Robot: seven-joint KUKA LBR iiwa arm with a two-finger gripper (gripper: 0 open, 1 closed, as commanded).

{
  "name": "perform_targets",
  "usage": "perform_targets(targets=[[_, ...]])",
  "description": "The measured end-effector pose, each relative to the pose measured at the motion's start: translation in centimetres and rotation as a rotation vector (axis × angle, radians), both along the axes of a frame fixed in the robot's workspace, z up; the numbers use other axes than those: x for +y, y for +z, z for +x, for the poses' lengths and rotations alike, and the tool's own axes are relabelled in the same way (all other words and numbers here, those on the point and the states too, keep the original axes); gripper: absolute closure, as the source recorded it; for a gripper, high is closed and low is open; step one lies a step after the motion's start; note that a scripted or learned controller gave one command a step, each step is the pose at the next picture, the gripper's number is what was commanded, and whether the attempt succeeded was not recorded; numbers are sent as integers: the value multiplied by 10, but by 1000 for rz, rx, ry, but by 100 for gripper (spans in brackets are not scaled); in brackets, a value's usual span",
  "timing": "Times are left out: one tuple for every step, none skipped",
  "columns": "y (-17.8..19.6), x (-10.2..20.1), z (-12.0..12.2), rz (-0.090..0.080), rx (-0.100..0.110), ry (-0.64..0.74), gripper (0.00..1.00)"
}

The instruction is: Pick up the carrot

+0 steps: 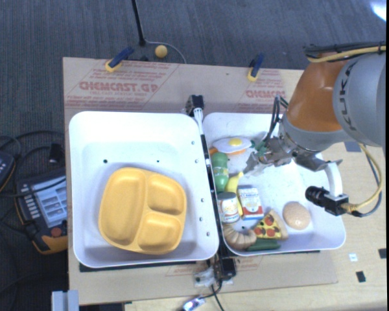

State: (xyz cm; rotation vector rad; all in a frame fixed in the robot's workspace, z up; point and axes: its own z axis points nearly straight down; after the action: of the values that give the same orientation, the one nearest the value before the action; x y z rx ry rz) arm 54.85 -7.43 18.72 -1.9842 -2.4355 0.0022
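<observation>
The carrot appears as a small orange piece against the left wall of the right bin, just above a green toy; most of it is hidden among the other food. My gripper hangs low over the upper middle of the right bin. It is to the right of the carrot and beside a fried egg toy. Nothing is visibly held in it.
The right bin also holds a small can, a milk carton, a pizza slice, a bagel and a tan egg. A yellow divided tray lies in the left bin.
</observation>
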Motion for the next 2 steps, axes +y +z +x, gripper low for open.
perform_targets(targets=[[-5,77,-67,3,7,97,100],[128,22,-62,-5,-12,284,100]])
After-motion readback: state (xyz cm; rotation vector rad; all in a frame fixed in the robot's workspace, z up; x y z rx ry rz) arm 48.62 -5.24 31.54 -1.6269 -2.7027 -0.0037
